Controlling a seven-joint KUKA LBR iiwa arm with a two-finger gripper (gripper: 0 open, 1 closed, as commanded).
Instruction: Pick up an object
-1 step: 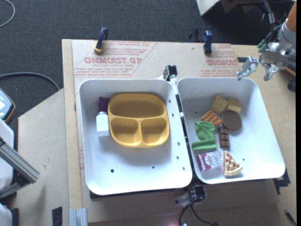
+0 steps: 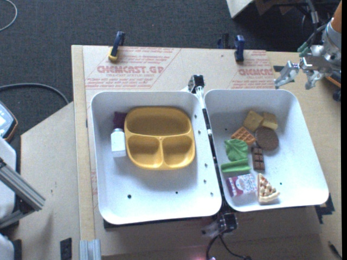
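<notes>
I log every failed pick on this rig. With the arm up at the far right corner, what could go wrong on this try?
1. The toy foods are packed together: the waffle, cookie and chocolate touch or nearly touch, so the pincer may nudge a neighbour or catch two.
2. The pizza slice and red carton lie near the right bin's front wall, where fingers could hit the rim.

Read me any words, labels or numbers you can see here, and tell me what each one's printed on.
"CHEMCAST GP", red print on the brown protective sheet behind the left bin.
The same red print, partly cut off, behind the right bin.
The smaller red lines beneath both: too blurred to read.
Red and white packet in the right bin: print too small to read.
</notes>
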